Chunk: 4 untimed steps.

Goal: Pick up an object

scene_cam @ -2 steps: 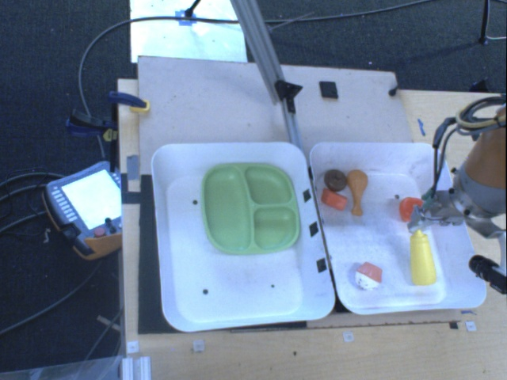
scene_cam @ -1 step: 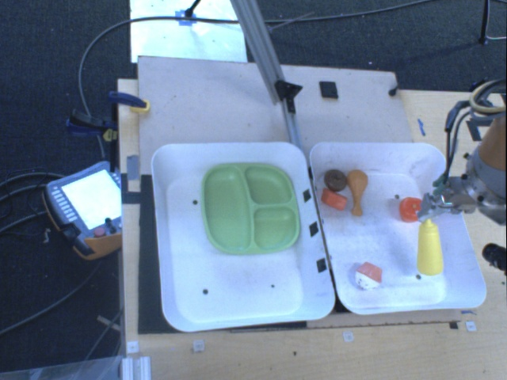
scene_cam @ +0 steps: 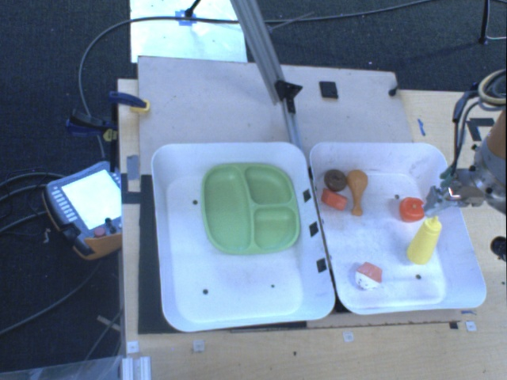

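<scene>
Just left of fingers [scene_cam: 438,202]: red-orange object [scene_cam: 410,209], apparently ungrasped.

The divided plate [scene_cam: 249,209] is light green. Both bins [scene_cam: 182,291] are white. The bottle [scene_cam: 425,241] is yellow, the round thing [scene_cam: 410,209] is orange-red, the drumstick [scene_cam: 357,188] is brown, and the worktop [scene_cam: 206,101] is pale beige.

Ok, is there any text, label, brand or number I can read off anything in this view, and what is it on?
None reads.
Handheld pendant with lit screen left of the bench: screen glares white, buttons too small.
Small black square tag on the board: no marks legible.
Yellow squeeze bottle and green divided plate: no visible print.
</scene>
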Available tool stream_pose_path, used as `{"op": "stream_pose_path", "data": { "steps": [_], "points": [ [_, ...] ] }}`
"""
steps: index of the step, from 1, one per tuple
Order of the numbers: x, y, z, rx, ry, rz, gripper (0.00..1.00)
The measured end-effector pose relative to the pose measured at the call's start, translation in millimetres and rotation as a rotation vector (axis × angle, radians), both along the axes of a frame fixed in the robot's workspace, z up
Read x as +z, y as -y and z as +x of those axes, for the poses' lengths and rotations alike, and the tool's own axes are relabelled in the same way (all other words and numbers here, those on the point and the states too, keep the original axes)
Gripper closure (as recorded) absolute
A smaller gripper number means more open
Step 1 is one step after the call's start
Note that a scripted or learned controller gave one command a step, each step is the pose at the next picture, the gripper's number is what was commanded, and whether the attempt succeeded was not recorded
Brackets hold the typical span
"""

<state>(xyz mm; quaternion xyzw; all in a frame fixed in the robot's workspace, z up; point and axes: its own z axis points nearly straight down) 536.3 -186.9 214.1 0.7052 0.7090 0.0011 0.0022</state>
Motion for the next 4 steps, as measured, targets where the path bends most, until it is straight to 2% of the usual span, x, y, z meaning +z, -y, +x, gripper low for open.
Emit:
{"op": "stream_pose_path", "data": {
  "steps": [1,4],
  "points": [
    [9.8,-48.9,4.5,0.004,-0.002,0.002,1.00],
    [22.3,-220.1,48.6,0.005,-0.001,0.003,1.00]
  ]
}}
